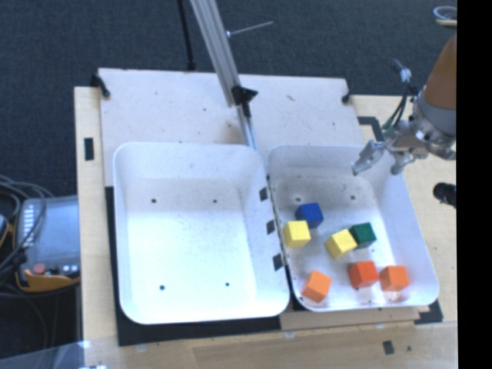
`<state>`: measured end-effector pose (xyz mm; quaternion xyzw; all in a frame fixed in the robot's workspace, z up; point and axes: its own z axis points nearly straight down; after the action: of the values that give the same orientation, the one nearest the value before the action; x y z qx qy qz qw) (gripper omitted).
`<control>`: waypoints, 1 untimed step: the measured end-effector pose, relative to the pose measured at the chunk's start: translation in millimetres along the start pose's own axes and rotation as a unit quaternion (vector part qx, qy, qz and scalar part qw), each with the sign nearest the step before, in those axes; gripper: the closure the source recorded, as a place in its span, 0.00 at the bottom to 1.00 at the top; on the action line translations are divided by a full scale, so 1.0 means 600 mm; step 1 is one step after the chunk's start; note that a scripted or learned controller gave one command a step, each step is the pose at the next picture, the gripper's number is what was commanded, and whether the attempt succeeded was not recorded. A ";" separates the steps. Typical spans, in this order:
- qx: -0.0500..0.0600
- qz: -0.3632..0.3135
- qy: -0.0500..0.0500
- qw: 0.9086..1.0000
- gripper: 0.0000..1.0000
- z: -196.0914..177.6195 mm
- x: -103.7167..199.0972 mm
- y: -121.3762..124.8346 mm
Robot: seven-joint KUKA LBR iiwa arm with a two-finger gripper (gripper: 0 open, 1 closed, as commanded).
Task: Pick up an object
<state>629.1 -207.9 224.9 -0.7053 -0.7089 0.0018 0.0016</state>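
Over right bin's [415,229] far rim: pincer [378,161] spread open, holding nothing (blue cube [310,214] sits skewed).

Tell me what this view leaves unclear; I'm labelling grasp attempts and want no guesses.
- Arm: cut off by the right edge, camera view.
- Gripper: too small and blurred to read its fingers or height over the right bin.
- Green cube: partly hidden by a yellow cube.

Arm [440,91] enters from the right, wrist angled down and to the left. Gripper [381,162] with its two fingers [364,161] spread apart, nothing between them.
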 end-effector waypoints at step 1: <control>-0.001 0.001 -0.001 1.000 0.00 0.072 -0.004 0.008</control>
<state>633.8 -210.0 181.7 -0.7058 -0.7084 0.0015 0.0005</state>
